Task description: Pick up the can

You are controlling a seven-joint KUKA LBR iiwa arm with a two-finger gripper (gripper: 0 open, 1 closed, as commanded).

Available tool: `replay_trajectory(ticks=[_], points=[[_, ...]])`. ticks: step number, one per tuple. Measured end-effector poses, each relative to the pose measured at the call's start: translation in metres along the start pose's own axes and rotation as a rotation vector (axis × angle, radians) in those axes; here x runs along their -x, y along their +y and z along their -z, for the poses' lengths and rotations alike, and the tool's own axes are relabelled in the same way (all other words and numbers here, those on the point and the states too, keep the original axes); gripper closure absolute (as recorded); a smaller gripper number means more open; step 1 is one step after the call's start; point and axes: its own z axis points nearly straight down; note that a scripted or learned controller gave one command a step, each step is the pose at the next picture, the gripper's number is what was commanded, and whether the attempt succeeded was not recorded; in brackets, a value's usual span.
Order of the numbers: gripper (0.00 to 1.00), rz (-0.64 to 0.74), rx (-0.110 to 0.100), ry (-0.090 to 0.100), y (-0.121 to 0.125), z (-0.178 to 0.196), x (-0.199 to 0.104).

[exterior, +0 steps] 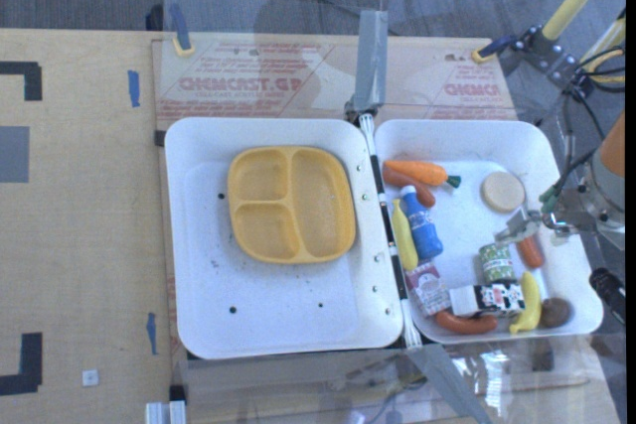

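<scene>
The can, small with a green label and a pale lid, stands upright in the right bin, in its lower right part. My gripper reaches in from the right and hovers just up and right of the can, close to it but apart from it. A small orange-red piece lies right beside the can, under the gripper. Nothing shows held in the gripper.
Around the can lie a black-and-white box, a banana, a sausage, a red-white carton, a blue bottle, a carrot and a tan disc. The left bin holds a yellow divided plate.
</scene>
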Motion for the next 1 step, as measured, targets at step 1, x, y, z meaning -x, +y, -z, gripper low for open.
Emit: replay_trajectory(ticks=[1], points=[[0.00,-0.010,0.002,-0.001,-0.0100,-0.0961,-0.0484]])
